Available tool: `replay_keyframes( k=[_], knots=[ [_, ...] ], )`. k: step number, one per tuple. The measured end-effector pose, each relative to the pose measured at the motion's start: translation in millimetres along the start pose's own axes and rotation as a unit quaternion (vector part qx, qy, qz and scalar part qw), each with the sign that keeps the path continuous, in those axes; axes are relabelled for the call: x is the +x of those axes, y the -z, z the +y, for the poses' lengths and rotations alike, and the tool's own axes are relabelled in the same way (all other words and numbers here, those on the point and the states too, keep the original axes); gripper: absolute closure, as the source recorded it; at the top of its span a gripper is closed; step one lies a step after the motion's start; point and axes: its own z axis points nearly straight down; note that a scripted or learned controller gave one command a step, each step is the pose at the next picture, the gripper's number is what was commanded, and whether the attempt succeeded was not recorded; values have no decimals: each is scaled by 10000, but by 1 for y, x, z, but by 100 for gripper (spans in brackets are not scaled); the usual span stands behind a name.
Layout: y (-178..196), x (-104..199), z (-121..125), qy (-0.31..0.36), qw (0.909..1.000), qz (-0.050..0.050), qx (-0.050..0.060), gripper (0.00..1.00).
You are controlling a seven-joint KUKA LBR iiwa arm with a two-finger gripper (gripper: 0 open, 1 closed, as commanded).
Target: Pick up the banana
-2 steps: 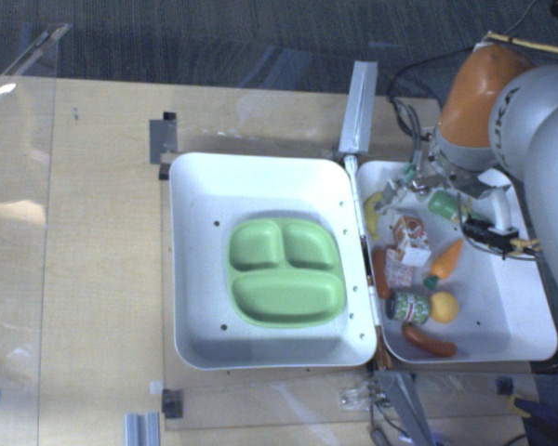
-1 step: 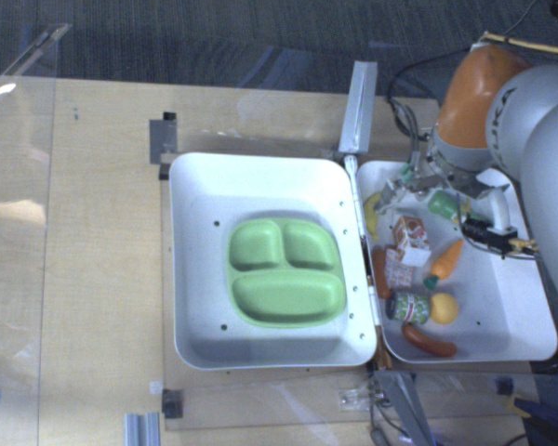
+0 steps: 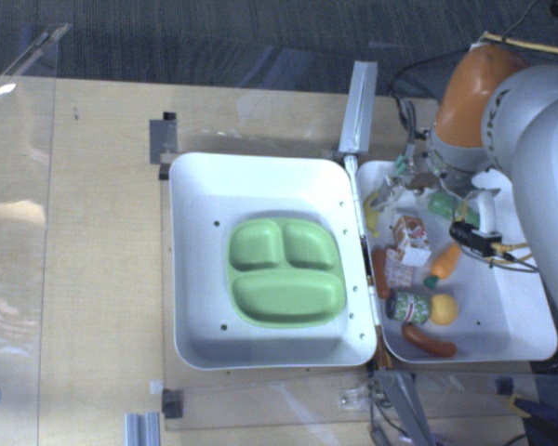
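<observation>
Pale wooden bench (image 3: pixel 93 249) bears two white bins. Over the right bin (image 3: pixel 525 328) the gripper (image 3: pixel 405 182) hangs low; how it stands cannot be told. Just left of and below it, a sliver of yellow, seemingly the banana (image 3: pixel 369 217), hugs the bin wall. Farther below lie one carton (image 3: pixel 410 234), one carrot (image 3: pixel 444 261), one can (image 3: pixel 408 306), one lemon (image 3: pixel 444 309), two sausages. One green tray (image 3: pixel 285 270) sits in the left bin (image 3: pixel 195 249).

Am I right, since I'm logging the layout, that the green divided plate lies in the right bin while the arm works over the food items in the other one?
Not quite. The camera view shows the green divided plate in the left bin. The arm works over the food items in the right bin.
</observation>
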Motion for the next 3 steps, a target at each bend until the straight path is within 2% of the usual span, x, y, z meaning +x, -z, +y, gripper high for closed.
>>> replay_keyframes(
  k=[1, 2, 3],
  knots=[
    [84, -58, -7, 306, 9995, 44, -62, 0],
    [15, -6, 3, 1168, 9931, 21, -88, 0],
    [5, 12, -5, 121, 9998, 8, -175, 0]
  ],
)
